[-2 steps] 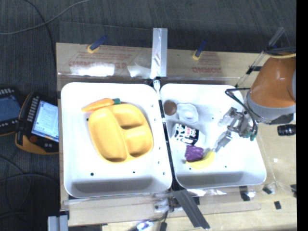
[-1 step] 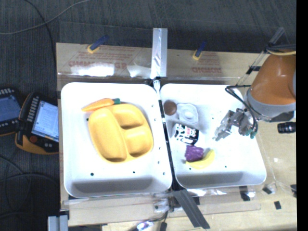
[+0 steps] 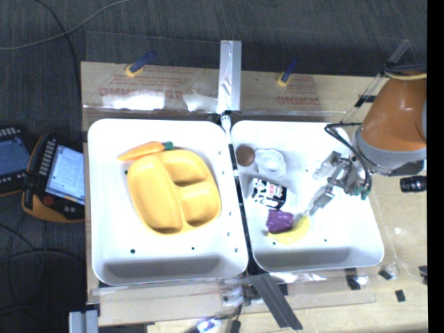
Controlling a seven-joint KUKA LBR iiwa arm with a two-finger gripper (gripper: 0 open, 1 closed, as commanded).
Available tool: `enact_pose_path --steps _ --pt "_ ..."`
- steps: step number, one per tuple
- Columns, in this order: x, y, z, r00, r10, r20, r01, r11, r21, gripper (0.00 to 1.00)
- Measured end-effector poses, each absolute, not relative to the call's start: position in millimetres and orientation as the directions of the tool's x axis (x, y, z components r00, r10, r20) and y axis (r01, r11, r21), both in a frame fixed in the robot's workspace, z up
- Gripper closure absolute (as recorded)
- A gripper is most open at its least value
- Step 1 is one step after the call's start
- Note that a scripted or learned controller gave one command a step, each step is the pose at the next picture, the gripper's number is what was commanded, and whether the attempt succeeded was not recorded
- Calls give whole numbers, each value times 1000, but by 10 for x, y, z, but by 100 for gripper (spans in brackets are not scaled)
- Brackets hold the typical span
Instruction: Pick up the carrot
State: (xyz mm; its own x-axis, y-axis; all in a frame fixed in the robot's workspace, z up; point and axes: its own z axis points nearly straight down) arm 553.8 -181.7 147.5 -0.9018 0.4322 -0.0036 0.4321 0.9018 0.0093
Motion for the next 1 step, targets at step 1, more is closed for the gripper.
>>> enact_pose_path --steps 1 --pt "5091 -2233 1421 -985 171 -1 171 985 0 0"
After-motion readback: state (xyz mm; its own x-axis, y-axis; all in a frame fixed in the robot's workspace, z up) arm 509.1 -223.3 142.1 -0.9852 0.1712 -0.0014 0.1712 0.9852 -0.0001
